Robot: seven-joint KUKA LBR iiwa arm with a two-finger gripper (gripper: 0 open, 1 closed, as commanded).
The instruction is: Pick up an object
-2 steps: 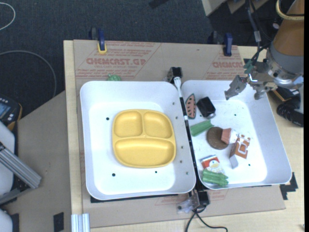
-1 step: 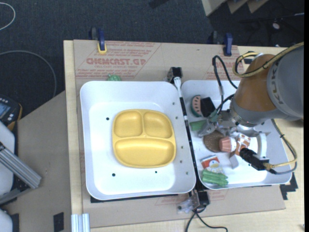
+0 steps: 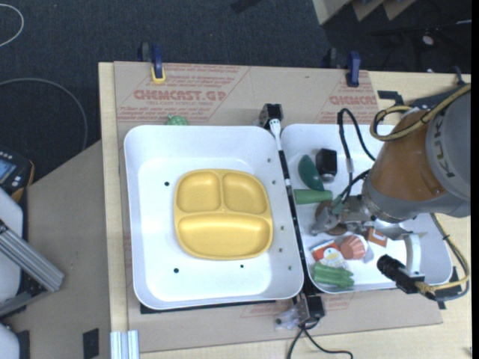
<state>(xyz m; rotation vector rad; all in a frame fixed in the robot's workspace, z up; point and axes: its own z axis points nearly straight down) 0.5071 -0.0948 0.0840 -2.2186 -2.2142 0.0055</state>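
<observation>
My gripper point(image 3: 334, 217) low over the clutter in the right white bin point(image 3: 438, 271), grip state not discernible, dark green plastic piece point(image 3: 310, 170) upper left of it, green leafy toy point(image 3: 332, 276) at bin's bottom, yellow divided plastic plate point(image 3: 223, 213) centred in left white bin point(image 3: 150, 200), cardboard-topped desk point(image 3: 224, 88).

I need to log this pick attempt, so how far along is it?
Done: the arm has reached into the right bin, with the gripper low among the clutter near the green object and the orange-and-white piece. In hand: nothing visibly held; the fingers are too obscured to judge. Left: grasp and lift an object. The yellow tray sits untouched in the left bin.
</observation>
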